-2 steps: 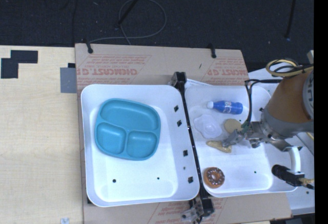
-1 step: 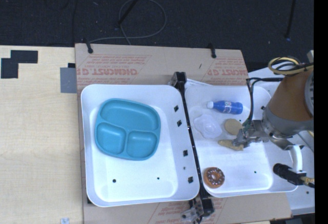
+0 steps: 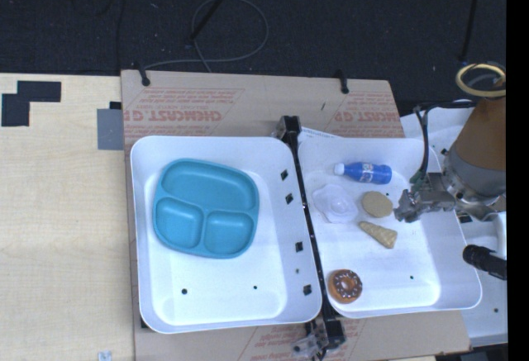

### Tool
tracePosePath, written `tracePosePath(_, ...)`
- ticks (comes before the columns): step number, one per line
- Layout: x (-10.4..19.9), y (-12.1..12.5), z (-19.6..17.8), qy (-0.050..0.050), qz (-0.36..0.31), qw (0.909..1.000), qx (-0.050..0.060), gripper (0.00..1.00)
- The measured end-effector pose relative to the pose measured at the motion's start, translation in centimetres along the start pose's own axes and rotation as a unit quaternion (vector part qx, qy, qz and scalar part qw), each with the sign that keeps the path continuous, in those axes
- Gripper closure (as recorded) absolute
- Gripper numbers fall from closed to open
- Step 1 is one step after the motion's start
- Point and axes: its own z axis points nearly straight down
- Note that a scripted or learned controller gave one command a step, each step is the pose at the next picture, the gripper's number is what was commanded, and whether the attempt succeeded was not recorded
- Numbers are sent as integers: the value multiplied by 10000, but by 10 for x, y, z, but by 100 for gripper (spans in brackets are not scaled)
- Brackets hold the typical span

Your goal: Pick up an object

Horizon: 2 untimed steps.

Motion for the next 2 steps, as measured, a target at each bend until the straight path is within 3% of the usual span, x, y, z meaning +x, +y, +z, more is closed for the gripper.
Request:
tracePosePath(1, -1, 1, -30, 5, 0, 10000, 13, 100)
tracePosePath(2, 54, -9, -23, 23, -12, 10000, 40, 100)
